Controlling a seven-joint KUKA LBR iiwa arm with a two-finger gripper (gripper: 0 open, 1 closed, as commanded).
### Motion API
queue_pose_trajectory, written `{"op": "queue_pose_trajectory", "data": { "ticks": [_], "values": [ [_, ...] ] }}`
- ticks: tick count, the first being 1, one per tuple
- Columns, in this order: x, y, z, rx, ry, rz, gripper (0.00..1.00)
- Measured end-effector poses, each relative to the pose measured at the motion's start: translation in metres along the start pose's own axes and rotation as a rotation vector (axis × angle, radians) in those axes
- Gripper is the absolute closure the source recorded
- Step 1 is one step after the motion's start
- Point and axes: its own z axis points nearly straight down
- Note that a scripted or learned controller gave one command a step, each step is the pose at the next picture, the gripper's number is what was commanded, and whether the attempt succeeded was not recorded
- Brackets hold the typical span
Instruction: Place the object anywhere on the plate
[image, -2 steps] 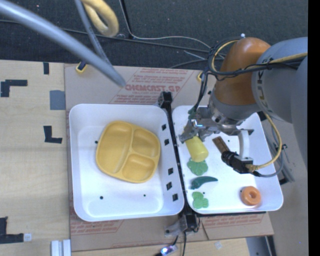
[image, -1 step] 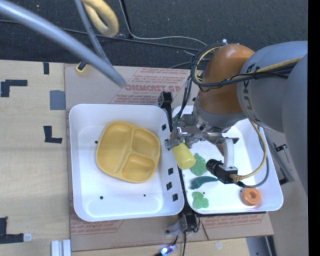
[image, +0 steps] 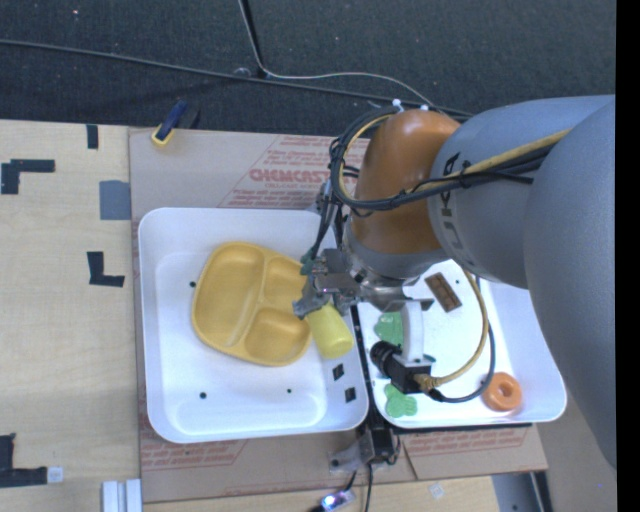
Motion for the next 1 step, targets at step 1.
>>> {"op": "queue_pose_trajectory", "data": {
  "ticks": [1],
  "values": [
    [-0.0028,0.0009,-0.0003,-0.001,-0.001,0.004,0.00]
  ]
}}
